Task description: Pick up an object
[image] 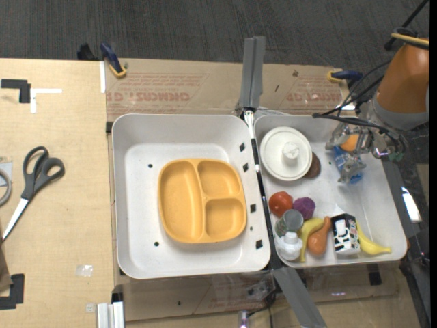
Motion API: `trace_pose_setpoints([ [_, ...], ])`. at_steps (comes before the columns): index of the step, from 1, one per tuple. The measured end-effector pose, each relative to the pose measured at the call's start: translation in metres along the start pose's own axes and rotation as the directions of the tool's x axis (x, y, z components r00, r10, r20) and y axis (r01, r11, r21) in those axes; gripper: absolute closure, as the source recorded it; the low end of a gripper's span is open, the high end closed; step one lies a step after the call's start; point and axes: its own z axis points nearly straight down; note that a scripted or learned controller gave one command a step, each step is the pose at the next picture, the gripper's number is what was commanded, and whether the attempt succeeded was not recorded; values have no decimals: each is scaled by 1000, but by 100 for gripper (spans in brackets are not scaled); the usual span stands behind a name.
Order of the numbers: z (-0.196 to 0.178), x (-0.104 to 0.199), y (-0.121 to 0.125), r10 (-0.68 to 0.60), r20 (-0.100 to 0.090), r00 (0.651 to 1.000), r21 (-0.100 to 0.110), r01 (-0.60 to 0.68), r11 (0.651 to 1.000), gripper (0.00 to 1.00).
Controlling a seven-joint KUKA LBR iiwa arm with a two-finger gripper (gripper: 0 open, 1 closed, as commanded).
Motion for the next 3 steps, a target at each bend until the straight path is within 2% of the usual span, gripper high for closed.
trace_pose_setpoints([
  [1,0,-17,19,70,2,998,-1,-70,998,0],
  [2,-12,-19,18,70,10,998,1,-70,998,100],
  [3,-12,-19,19,70,10,998,0,-70,998,0],
])
